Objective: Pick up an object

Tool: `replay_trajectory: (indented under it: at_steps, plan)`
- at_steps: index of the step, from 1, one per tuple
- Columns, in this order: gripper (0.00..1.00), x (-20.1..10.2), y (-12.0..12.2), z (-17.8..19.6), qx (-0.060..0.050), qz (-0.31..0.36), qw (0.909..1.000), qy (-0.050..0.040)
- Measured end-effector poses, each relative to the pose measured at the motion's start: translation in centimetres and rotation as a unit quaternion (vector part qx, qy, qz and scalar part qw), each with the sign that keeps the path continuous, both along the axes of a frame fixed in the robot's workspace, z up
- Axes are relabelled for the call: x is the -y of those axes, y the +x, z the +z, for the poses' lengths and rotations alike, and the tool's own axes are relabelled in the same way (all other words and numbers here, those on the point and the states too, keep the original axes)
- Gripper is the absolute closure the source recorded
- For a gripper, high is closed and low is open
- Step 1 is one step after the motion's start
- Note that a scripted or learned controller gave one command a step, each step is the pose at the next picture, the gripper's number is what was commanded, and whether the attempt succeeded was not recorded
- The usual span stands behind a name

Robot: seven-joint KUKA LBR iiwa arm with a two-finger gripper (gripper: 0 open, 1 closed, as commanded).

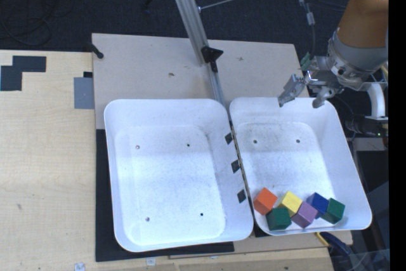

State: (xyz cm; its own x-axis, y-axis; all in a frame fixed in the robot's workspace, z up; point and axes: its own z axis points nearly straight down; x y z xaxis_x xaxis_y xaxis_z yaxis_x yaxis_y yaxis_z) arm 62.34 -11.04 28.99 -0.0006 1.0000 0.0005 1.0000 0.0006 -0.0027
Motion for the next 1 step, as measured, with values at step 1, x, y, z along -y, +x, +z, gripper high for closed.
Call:
replay_trajectory:
  at_steps: [1]
  plan:
    - [1.00,0.05,0.01,0.97,0.000,0.000,1.0000,0.0002]
